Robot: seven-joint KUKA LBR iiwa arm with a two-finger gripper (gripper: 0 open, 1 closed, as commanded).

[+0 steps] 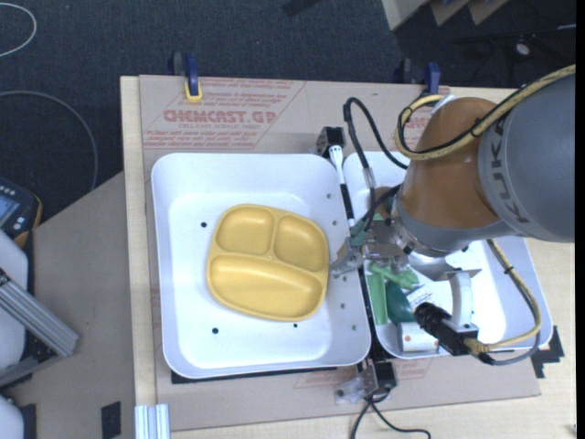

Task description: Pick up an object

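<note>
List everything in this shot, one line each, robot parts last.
Shallow white plastic bins: two, side by side on the bench.
Yellow three-compartment plastic plate: one, in the left bin, flat.
Green flat object: one, right bin, partly under the arm.
Small white item with red marking: one, right bin's near edge.
Blue clamps: two, bench's far edge.
Grey arm with orange band: one, over the right bin.
Tool: one, at the bins' shared edge.

Robotics lab, clamped bench board (228, 108), loose cables (55, 108)
</note>
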